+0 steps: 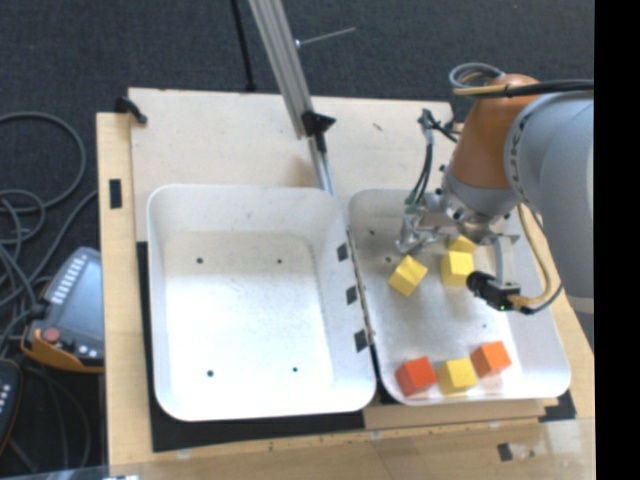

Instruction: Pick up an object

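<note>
The right bin (540,353) holds several small blocks. One yellow block (407,276) lies tilted near the bin's middle, and a second yellow block (457,266) sits just to its right. Along the front wall stand an orange block (416,374), a yellow block (459,373) and another orange block (490,357). My gripper (428,234) hangs low in the back of the right bin, just behind and above the two middle yellow blocks. Nothing shows in its grasp.
The left bin (170,268) lies beside the right one, with their walls meeting at the centre. A slanted aluminium post (285,63) rises behind the bins. Cables and a teach pendant (70,308) lie on the floor at the left.
</note>
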`<state>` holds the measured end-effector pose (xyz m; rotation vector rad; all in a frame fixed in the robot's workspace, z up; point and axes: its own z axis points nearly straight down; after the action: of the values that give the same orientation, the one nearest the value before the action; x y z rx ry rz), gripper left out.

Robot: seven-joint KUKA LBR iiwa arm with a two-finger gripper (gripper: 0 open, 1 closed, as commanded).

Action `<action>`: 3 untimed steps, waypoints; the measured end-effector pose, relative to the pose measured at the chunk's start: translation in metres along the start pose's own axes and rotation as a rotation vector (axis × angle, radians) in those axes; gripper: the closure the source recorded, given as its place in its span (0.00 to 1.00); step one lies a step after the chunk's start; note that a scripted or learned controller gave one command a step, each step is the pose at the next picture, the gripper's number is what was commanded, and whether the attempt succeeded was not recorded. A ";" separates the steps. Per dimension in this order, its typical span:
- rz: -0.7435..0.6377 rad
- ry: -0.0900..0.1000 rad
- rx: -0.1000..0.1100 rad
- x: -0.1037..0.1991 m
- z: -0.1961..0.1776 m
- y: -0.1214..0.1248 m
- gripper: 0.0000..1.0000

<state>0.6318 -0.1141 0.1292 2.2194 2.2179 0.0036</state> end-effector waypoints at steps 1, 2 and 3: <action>0.004 -0.003 0.003 -0.082 0.033 0.005 1.00; -0.002 -0.001 0.004 -0.077 0.032 0.005 0.00; -0.006 -0.001 0.002 0.029 0.031 -0.018 0.00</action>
<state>0.6144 -0.0854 0.0977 2.2127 2.2254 -0.0001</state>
